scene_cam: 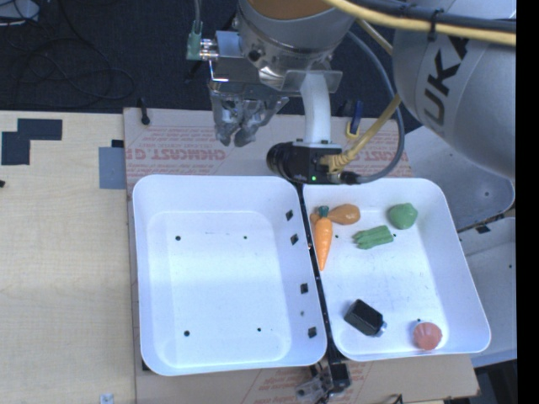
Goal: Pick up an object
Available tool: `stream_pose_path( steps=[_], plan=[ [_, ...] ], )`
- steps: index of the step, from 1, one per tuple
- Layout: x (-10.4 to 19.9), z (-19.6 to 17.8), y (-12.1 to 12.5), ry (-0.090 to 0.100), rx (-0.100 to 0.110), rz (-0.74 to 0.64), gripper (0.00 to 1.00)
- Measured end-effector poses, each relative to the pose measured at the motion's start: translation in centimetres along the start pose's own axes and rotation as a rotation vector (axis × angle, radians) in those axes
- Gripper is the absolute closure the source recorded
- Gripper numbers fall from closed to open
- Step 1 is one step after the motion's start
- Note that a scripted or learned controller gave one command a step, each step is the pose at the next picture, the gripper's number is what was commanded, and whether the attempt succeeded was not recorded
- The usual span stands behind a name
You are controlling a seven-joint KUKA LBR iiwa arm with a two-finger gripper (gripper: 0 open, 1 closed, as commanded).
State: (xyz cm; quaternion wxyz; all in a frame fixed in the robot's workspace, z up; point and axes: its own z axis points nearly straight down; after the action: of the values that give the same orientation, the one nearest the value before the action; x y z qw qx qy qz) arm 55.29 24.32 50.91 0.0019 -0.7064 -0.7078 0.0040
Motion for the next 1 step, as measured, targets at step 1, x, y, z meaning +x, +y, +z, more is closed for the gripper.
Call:
stream_pose_path(
  steps=[1],
  plan=[
    [0.03, 3.9, -8.05, -0.001, 0.002, -0.001, 1.0]
  ],
)
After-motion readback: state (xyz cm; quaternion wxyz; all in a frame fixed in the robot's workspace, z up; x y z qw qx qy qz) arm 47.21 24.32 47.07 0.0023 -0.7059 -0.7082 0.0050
